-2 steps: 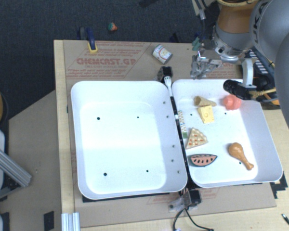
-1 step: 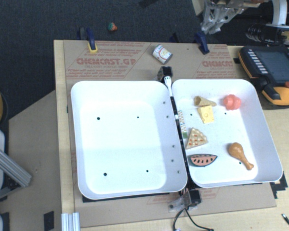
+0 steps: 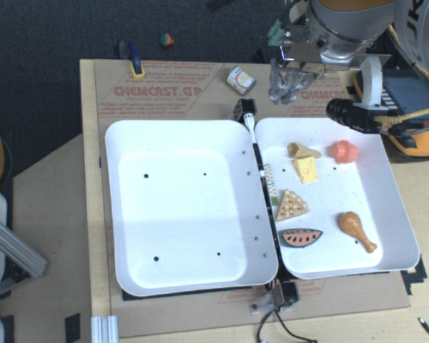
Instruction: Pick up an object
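My gripper hangs above the bench just behind the right bin's far rim, with nothing between its fingers. In that bin lie a tan pastry piece, a yellow cheese cube, a pink ball, a triangular waffle slice, a watermelon slice and a brown chicken drumstick. All of them sit in front of the gripper, apart from it.
The left bin sits beside the right one. A small white-and-grey block rests on the cardboard behind the bins, left of the gripper. A blue-and-yellow clamp holds the board's far left edge. Dark carpet lies beyond.
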`<state>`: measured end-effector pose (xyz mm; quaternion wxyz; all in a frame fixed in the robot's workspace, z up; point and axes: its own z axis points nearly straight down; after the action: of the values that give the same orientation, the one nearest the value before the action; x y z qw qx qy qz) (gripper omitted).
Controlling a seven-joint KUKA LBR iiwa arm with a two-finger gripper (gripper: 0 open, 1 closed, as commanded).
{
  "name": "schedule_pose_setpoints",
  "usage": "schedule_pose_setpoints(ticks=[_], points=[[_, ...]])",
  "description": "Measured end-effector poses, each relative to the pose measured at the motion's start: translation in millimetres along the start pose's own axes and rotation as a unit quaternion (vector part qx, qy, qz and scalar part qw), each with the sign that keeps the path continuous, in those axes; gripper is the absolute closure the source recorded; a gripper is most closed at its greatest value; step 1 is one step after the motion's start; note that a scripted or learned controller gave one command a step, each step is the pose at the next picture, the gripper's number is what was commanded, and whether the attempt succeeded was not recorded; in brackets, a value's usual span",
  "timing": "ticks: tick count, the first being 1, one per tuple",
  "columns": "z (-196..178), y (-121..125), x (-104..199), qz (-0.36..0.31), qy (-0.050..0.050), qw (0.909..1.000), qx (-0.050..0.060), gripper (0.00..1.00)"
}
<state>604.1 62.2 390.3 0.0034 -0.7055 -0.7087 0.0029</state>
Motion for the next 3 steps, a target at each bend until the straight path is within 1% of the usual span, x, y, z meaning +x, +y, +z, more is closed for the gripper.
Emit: schedule_pose_setpoints(ticks=[1,2,3], points=[[61,-48,59,-0.001,0.000,1.0000,0.001,1.00],[27,62,80,0.001,0.000,0.9999,-0.010,1.00],[100,62,168,-0.002,0.000,1.0000,0.000,1.00]])
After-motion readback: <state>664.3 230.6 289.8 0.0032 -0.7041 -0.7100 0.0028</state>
